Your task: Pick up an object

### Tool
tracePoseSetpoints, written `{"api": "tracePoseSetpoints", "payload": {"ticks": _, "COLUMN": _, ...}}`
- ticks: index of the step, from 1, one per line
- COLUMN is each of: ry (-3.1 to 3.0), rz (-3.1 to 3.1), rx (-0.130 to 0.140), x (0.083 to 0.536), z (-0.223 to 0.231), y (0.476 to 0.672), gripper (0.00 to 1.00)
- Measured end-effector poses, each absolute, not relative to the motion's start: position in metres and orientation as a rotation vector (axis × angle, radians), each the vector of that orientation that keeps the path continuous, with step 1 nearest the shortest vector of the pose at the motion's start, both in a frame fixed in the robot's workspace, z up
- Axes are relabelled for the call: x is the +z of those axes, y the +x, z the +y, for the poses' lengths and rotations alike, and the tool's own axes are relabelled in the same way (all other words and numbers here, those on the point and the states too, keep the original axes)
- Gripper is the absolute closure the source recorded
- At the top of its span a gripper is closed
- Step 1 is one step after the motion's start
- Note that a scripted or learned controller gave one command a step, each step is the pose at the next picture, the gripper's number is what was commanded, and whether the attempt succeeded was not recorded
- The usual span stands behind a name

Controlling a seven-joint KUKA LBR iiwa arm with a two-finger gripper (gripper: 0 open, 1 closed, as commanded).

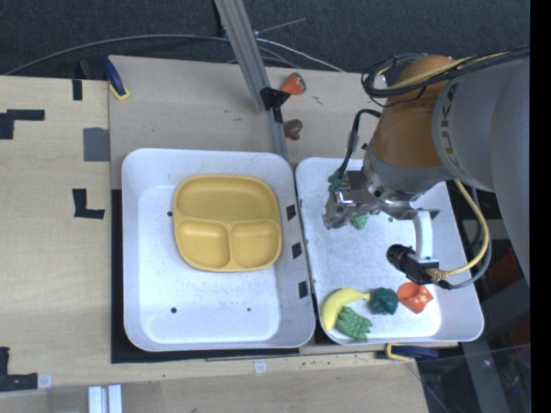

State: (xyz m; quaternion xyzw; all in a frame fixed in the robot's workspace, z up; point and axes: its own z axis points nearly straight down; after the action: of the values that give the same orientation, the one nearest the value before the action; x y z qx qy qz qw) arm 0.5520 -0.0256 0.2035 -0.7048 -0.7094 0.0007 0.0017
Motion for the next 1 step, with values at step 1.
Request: {"api": "tracePoseSetpoints", "payload": {"ticks": 1, "ry": -2.211, "rz": -2.229, "rx": -0.001, "x": 0.2135, "z": 0.0259, "y": 0.5653, "gripper": 1.00}}
